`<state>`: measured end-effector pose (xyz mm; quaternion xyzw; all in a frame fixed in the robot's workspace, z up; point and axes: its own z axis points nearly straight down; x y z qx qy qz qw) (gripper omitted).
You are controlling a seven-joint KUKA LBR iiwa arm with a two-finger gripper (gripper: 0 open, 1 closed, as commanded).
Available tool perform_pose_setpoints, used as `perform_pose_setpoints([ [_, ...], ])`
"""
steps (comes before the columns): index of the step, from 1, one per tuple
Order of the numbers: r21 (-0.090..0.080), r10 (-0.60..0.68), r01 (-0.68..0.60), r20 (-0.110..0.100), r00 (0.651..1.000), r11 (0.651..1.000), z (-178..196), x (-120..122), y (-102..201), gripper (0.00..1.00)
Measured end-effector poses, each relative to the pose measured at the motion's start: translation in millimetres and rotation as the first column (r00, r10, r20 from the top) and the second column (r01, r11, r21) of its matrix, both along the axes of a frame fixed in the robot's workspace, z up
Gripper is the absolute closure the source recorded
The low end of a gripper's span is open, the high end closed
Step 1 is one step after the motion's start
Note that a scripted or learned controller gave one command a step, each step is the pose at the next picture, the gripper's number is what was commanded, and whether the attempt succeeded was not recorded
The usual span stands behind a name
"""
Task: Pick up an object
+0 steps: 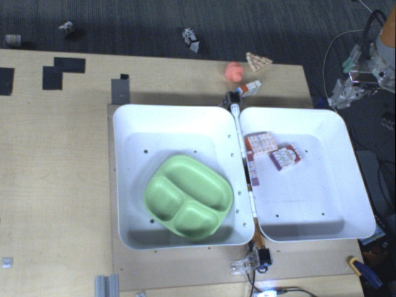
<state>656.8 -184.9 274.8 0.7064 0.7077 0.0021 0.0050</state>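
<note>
One gripper (pixel 346 94) hangs outside the right bin (pixel 322 224), past its upper right corner, and whether it is wide or narrow cannot be told. Inside that bin, near its upper left corner, lie two small red-and-white packets (pixel 272 150) side by side. Left of that bin, the other bin (pixel 133 135) holds a green divided plate (pixel 189 195).

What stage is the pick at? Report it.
Done: nothing visibly. The green tray lies in the left bin, and two small packets lie in the right bin.
In hand: nothing; the pincer sits off the bench past the right bin's far corner, with no object seen in it.
Left: reach into a bin, grasp one object and lift it.
</note>
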Motion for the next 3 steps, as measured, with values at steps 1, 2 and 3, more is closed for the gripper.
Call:
perform_pose_setpoints([
  [1,0.006,0.006,-0.006,-0.008,1.000,1.000,-36,-27,97,1.00],
  [2,0.004,0.004,-0.004,-0.007,1.000,1.000,-35,-28,95,0.00],
  [3,0.002,0.002,-0.002,0.002,1.000,1.000,-177,-70,96,0.00],
])
